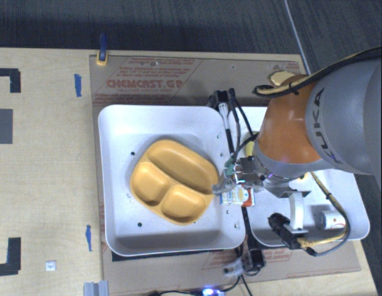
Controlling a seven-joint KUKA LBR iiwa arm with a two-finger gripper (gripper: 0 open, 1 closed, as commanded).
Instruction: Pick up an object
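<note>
A yellow three-compartment dish (172, 180) lies tilted in the middle of the left white bin (117, 134). My gripper (230, 187) is low over the divide between the two bins, right at the dish's right-hand rim. I cannot make out whether it touches the rim. The grey arm with its orange band (289, 134) reaches in from the right and hides most of the right bin (357, 224).
A pale yellow thing (282, 78) pokes out behind the arm at the right bin's far edge. Black cables (228, 103) run along the divide between the bins. A small white cylinder (329, 219) sits low in the right bin, near the arm.
</note>
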